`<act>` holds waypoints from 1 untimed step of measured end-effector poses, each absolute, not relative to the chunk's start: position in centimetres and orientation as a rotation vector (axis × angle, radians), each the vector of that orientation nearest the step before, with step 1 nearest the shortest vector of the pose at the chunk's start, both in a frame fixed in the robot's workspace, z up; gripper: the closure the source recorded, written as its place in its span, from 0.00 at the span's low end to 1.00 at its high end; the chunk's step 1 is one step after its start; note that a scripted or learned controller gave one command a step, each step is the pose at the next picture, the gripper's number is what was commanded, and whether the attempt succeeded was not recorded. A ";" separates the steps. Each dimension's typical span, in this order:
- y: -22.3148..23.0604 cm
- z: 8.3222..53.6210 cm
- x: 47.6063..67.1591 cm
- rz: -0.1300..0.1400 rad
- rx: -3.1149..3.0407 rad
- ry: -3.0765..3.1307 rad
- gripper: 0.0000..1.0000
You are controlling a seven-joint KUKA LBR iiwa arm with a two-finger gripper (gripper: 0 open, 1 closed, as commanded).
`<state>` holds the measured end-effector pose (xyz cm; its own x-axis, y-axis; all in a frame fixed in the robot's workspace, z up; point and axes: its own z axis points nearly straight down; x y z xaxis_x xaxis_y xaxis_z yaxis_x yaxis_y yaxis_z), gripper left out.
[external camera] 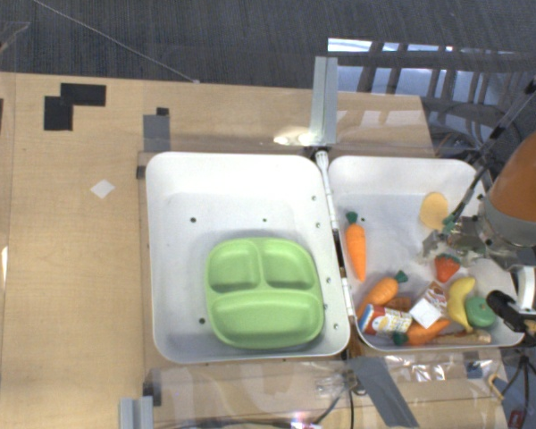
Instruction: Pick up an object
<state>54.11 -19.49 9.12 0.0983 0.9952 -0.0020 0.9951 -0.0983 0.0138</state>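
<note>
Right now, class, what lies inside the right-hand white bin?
The right bin holds toy food: carrots, a banana, a yellow lemon-like piece and a small carton. The arm covers its right edge.

Orange toy carrot point(355, 250) with green top, lying lengthwise along right bin's left wall

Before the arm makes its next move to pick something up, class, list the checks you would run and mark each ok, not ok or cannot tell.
1. Objects available in the right bin: carrots, including the upright carrot, and other toy foods. Ok.
2. Gripper over the right bin, near the strawberry. Ok.
3. Object between the gripper's fingers: cannot tell.
4. Target stands apart from neighbours: upright carrot lies alone, ok; the pile at the bin's near edge is crowded, not ok.
5. Green tray sits in the left bin, away from the arm. Ok.
</note>
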 end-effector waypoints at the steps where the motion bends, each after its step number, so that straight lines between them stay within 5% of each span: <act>1: -19.2 10.4 54.5 0.024 2.313 2.102 1.00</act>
